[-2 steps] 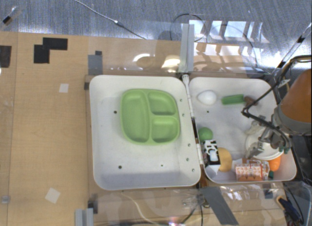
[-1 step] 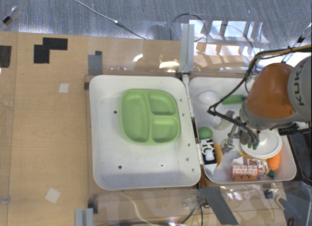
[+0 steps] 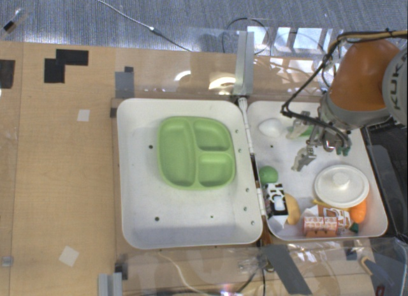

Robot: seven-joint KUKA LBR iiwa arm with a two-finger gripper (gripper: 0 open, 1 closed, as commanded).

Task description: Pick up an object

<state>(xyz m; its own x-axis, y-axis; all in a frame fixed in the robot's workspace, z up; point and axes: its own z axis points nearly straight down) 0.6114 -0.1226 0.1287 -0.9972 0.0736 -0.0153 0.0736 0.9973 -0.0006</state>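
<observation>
My gripper (image 3: 317, 152) hangs over the back half of the right bin (image 3: 377, 224), below the orange band of the arm. It looks open, and I see nothing between its fingers. Just below it stands a white round lidded bowl (image 3: 341, 185). A green ball (image 3: 268, 174) lies to its lower left by the bin's left wall. A small white object (image 3: 269, 127) rests to its left at the back of the bin.
The front of the right bin holds a black-and-white item (image 3: 275, 199), a yellow piece (image 3: 292, 208), a brick-patterned box (image 3: 320, 224) and an orange carrot (image 3: 359, 212). A green divided plate (image 3: 195, 152) lies in the left bin (image 3: 137, 224).
</observation>
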